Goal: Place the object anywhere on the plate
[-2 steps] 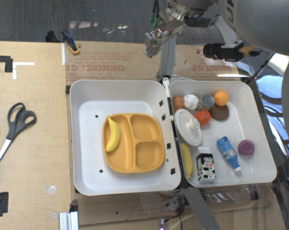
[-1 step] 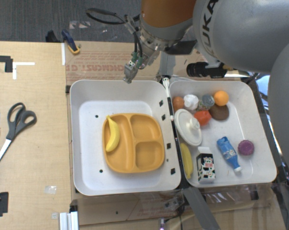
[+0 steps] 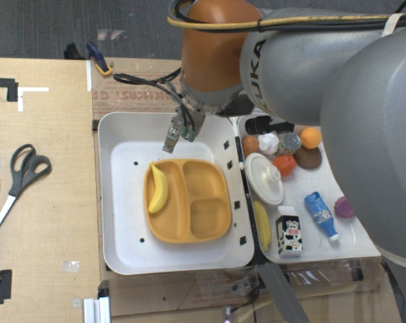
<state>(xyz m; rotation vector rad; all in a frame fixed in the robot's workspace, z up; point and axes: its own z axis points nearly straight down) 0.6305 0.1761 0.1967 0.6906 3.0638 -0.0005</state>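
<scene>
A: Where is the curved yellow banana found?

B: It is laid in the long compartment at the nine o'clock side of the yellow three-compartment plastic plate, which is set in the left shallow white bin. The other two compartments, at three o'clock, are left bare.

A: And the two-finger gripper?

B: It is seen at twelve o'clock from the plate, above the bin floor, apart from the banana. Nothing is seen between its fingers; whether they are spread or pressed together cannot be told. The orange band and the grey arm are seen above it, at one to three o'clock.

A: Can any writing be read?

B: The letters "UKA" are seen in black on the grey arm casing. Red lettering is printed on the cardboard strip beyond the bin's far edge, but it cannot be made out surely.

A: What is held in the right white bin?

B: A round white lid, an orange ball, a blue tube, a purple ball and a small carton with a cow picture are seen there.

A: And at nine o'clock, on the wooden bench?

B: Black-handled scissors are laid there.
</scene>
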